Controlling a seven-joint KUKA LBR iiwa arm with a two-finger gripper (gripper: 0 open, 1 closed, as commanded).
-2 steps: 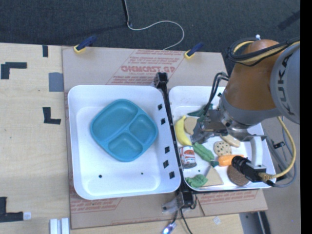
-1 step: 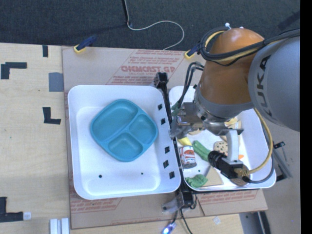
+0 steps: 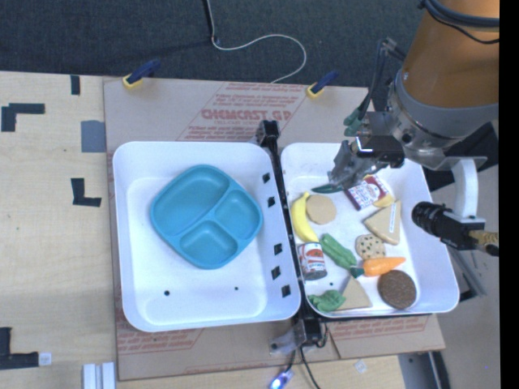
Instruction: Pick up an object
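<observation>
My gripper (image 3: 345, 173) hangs low over the back of the right bin (image 3: 434, 209), above its toy food. A dark green piece (image 3: 326, 190) lies just under its tip, and whether it is held is unclear. Close by are a yellow banana (image 3: 301, 217), a tan round biscuit (image 3: 321, 210) and a red-and-white packet (image 3: 366, 193). Further forward lie a cheese wedge (image 3: 386, 221), a chip cookie (image 3: 369, 245), a green pod (image 3: 338, 251), a carrot (image 3: 381, 266), a small can (image 3: 312, 260), a brown round cookie (image 3: 397, 288) and a leafy sandwich wedge (image 3: 340, 298).
The left bin (image 3: 134, 241) holds a blue divided plate (image 3: 207, 215). A black divider (image 3: 280, 217) runs between the bins. The arm's orange and grey body (image 3: 450, 63) fills the upper right, and a black fitting (image 3: 442, 221) juts over the right bin's rim.
</observation>
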